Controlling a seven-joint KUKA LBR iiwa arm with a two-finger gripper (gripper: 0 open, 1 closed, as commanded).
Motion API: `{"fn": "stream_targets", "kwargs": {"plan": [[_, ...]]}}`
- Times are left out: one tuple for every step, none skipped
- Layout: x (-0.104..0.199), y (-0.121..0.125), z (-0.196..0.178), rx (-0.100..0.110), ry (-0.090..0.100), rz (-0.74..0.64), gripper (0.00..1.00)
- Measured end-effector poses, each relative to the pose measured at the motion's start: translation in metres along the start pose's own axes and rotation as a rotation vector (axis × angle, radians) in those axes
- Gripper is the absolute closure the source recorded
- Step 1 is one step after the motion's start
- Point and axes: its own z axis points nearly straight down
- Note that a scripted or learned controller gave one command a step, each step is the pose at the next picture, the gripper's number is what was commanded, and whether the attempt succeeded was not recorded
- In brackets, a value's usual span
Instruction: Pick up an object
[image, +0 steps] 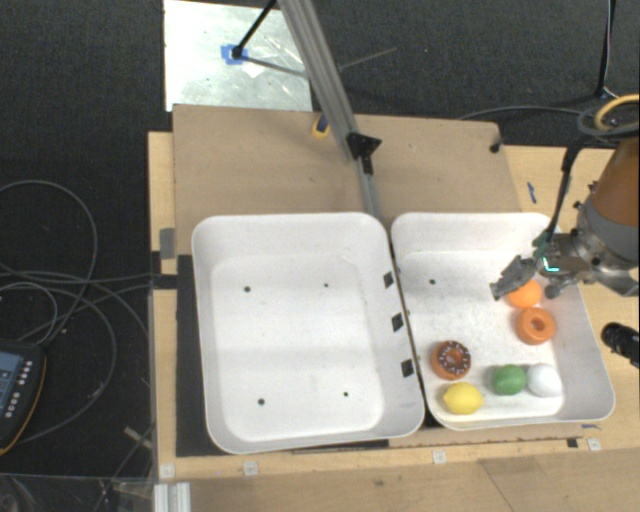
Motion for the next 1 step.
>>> {"fn": "stream_targets", "kwargs": {"plan": [[-0.0001,0.0007,-0.0018,-0.004,-0.001,0.001,0.00]]}}
